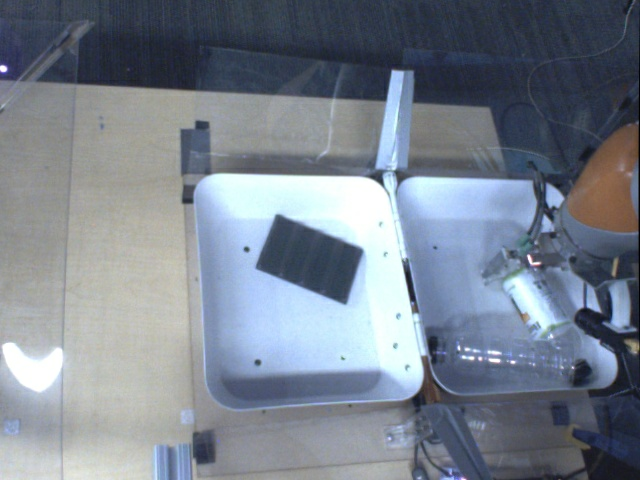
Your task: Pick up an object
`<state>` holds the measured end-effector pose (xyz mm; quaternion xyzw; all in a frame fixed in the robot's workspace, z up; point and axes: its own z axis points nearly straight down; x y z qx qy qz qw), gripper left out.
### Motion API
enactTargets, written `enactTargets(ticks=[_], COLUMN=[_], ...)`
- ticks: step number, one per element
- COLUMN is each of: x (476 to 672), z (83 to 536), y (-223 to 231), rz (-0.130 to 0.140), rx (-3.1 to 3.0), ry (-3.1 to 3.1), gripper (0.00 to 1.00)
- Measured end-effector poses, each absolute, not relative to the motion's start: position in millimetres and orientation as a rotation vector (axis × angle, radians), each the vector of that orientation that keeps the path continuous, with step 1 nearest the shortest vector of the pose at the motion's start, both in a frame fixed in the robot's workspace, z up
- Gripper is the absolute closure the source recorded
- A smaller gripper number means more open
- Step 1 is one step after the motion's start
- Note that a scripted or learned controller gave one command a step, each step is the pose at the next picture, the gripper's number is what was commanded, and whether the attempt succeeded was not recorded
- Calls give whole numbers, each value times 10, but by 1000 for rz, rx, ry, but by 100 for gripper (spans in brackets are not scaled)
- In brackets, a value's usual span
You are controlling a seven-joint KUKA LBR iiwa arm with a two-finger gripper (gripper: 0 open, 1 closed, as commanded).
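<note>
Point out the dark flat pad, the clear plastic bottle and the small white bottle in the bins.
dark flat pad (309, 258), camera view, middle of its top face.
clear plastic bottle (505, 353), camera view, mid-body.
small white bottle (533, 303), camera view, its side.

Tan wood surface (110, 268) carries two white bins touching side by side: left bin (215, 298), right bin (450, 193). Black brackets (197, 148) at left bin's corners.

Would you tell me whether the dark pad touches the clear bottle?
Apart: the camera view shows the dark pad in the left bin, the clear bottle in the right bin.
</note>
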<state>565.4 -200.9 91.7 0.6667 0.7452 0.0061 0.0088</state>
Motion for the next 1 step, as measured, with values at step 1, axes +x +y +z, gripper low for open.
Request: enactTargets(ticks=[1], x=[5692], z=[1049], y=[-1998], rz=[28], rx=[2074], ry=[2324], gripper=[100])
